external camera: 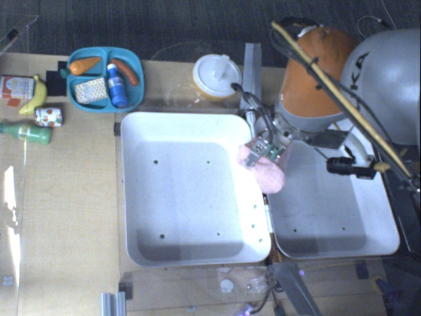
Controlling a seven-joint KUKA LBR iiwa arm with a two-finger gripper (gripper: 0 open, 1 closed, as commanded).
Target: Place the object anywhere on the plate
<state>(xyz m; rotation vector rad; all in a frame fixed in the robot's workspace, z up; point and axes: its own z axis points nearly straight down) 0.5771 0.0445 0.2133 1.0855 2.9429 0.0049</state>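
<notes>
the grey arm with its orange band reaches in from the right and hangs over the seam where the two shallow white bins meet. the end effector sits low above that seam, near the upper part of the shared edge, with cables and a small green circuit board showing at its tip. whether it is clenched or released cannot be told from this slant, since the wrist body and wiring cover it.

a pink, soft-looking object lies directly under and just below the end effector, straddling the rims of the left bin and the right bin. its upper end is hidden by the tool, so it cannot be told whether it is grasped or merely resting on the rims.

a thin tan rod crosses diagonally in front of the arm, from upper middle toward the right edge.

on the wooden tabletop behind the left bin stands a round white lidded container with a yellowish base. further left sits a blue divided plate holding toy food: an orange carrot-like piece, a blue bottle, a sausage shape and a chequered piece. well apart from the bins, at the far left, lie a yellow banana, a small can, a green bottle and a small carton.
</notes>
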